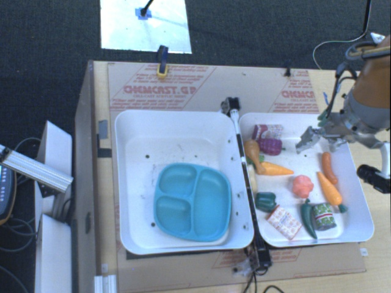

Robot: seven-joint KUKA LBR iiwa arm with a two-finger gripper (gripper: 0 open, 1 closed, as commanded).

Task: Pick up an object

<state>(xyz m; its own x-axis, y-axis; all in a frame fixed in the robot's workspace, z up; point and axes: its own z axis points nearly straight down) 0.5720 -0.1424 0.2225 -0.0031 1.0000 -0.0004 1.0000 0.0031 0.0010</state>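
Arm (pixel 372 84) cut off by the right edge.

Arm pose above the right-hand bin, seen from the fixed overhead camera.

The arm (pixel 369 81) is seen entering from the right edge of the view, its orange band lying just above the grey wrist housing. The wrist is carried over the upper right part of the right-hand bin and is turned so that the gripper (pixel 307 140) is directed leftward and slightly downward. Grey fingers (pixel 304 144) are extended from the wrist toward the middle of that bin, and nothing is seen between them. Whether the fingers are spread or closed cannot be made out at this resolution. Cabling is looped above the wrist.
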